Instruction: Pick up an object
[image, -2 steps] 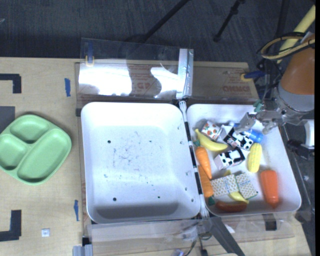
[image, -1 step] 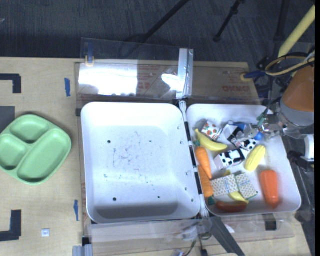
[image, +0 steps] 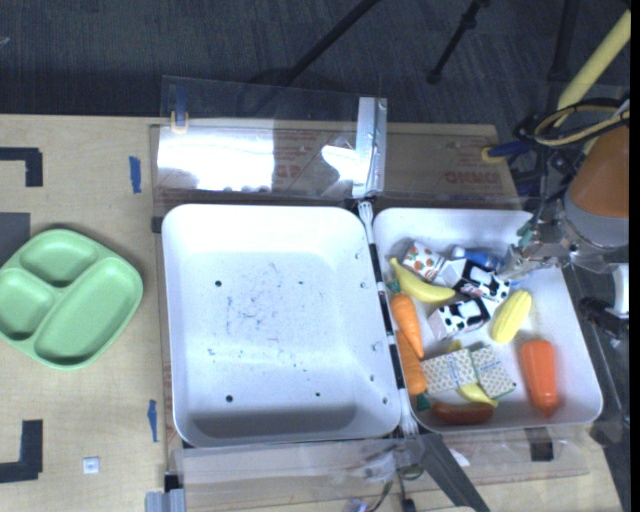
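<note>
Gripper (image: 522, 255) sits over right bin (image: 585, 400), upper right; can't tell jaw state. Nearest pick: corn cob (image: 510, 315), just below it toward the camera, long axis near-vertical in view. Banana (image: 420, 283) lies further left.

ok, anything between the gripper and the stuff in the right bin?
Nothing visible. The gripper hangs over the right bin's upper right part, with the corn cob and the black-and-white toy lying open just below-left of it in the view. The objects are tightly packed, though.
</note>
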